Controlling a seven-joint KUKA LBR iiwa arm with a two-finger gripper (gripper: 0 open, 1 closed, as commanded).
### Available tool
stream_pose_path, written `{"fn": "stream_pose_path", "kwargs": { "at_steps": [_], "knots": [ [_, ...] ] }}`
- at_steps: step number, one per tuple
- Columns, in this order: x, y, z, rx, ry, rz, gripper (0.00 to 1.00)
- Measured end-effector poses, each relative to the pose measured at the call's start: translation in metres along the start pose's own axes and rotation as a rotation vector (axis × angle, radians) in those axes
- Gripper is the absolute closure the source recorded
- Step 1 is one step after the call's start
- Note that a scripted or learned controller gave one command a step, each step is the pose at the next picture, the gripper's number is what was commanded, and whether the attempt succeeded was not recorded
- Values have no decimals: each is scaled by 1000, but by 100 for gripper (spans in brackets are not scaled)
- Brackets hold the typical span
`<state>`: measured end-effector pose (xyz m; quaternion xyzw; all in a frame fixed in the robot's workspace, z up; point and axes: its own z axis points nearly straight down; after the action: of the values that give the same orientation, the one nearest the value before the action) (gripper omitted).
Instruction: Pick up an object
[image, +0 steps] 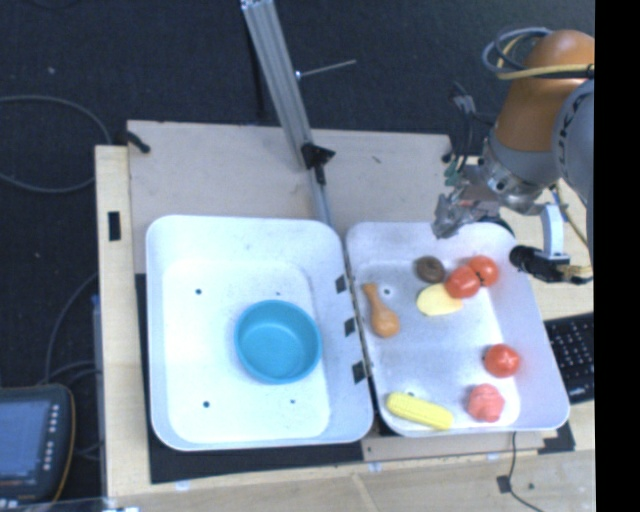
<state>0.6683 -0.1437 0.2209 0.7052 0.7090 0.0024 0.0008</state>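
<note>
hovering over the right bin (520, 400) at its far edge, my gripper (447, 222) is carrying nothing. a brown round object (430, 268) is lying just below it, touching nothing, with two red tomatoes (470, 277) and a yellow piece (439, 300) sitting close by.

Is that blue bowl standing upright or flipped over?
Upright: the blue bowl in the left bin shows its open hollow and rim facing up.

- Left bin (180, 250): only a blue bowl (277, 341) at centre, open floor around it.
- Right bin (530, 395): bare middle between the tomatoes (471, 277) and the corn (420, 410).
</note>
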Motion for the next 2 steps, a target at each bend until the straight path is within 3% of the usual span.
{"fn": "stream_pose_path", "kwargs": {
  "at_steps": [1,2],
  "knots": [
    [-1,1,-40,-2,-1,-1,100],
    [56,-20,-45,6,0,-3,100]
  ]
}}
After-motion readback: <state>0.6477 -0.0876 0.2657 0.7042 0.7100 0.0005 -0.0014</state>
